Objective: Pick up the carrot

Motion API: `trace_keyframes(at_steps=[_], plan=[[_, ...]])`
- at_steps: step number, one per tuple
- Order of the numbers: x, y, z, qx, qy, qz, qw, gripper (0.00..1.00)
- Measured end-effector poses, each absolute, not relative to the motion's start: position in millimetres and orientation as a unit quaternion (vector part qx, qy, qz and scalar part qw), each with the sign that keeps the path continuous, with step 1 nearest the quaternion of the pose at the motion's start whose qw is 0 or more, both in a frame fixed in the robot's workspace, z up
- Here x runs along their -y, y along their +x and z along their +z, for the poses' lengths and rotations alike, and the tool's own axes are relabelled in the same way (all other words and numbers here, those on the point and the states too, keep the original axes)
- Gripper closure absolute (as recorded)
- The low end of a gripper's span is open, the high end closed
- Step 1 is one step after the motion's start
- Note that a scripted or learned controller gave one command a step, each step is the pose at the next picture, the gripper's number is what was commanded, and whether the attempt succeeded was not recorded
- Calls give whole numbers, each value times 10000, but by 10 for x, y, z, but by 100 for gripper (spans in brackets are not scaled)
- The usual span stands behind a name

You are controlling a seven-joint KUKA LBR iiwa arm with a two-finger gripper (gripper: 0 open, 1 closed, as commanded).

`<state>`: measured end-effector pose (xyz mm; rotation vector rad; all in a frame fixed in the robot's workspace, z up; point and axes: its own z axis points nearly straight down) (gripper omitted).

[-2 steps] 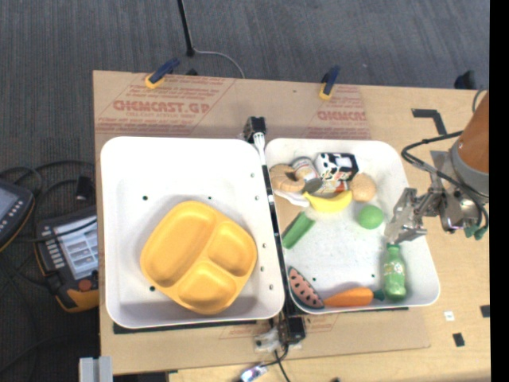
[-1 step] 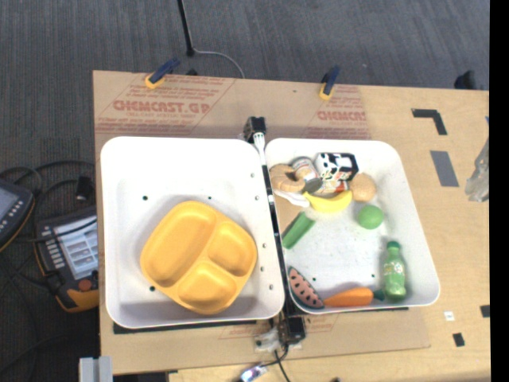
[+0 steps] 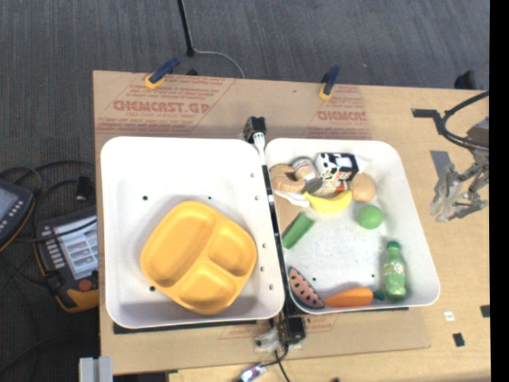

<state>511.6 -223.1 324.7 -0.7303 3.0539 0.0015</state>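
Here, 1 carrot (image 3: 348, 298), 1 green bottle (image 3: 393, 270), 1 yellow tray (image 3: 199, 255), 2 bins (image 3: 127, 165)

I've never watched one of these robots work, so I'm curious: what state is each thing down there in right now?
Carrot: lying flat at the right bin's near edge, untouched.
Green bottle: lying on its side beside the carrot.
Watermelon slice: flat, in the near-left corner.
Banana: in the far pile of toys.
Yellow divided plate: right side up in the left bin.
Gripper: over the bench, outside the bins.

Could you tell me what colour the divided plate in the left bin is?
The divided plate is yellow, as the camera view shows.
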Motion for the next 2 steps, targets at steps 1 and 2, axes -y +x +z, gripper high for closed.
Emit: trace_keyframes(at_steps=[1, 2], plan=[[2229, 5297, 2746, -8897, -4566, 7, 10, 100], [2146, 4908, 2466, -7463, -6656, 12, 7, 100]])
